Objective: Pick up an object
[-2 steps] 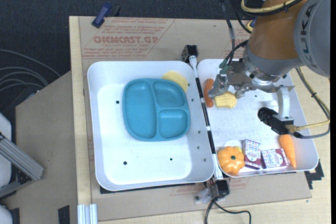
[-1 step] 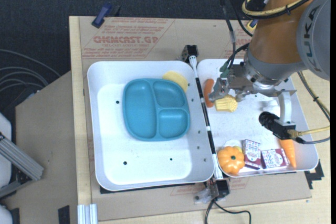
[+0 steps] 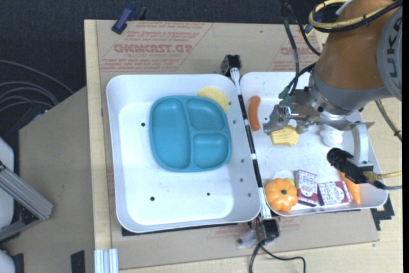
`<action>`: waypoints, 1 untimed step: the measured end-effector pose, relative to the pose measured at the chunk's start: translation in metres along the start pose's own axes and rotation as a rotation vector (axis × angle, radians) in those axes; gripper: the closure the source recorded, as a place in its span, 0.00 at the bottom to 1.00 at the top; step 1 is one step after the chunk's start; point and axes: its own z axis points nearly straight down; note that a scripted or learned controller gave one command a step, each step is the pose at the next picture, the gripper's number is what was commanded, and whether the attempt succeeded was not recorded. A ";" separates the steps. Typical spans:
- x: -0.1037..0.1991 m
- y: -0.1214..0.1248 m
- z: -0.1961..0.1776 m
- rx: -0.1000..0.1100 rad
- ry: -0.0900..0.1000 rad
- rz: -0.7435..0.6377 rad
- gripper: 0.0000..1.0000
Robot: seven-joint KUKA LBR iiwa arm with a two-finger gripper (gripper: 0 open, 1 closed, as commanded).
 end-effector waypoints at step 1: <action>0.017 -0.030 -0.008 0.001 0.000 -0.001 1.00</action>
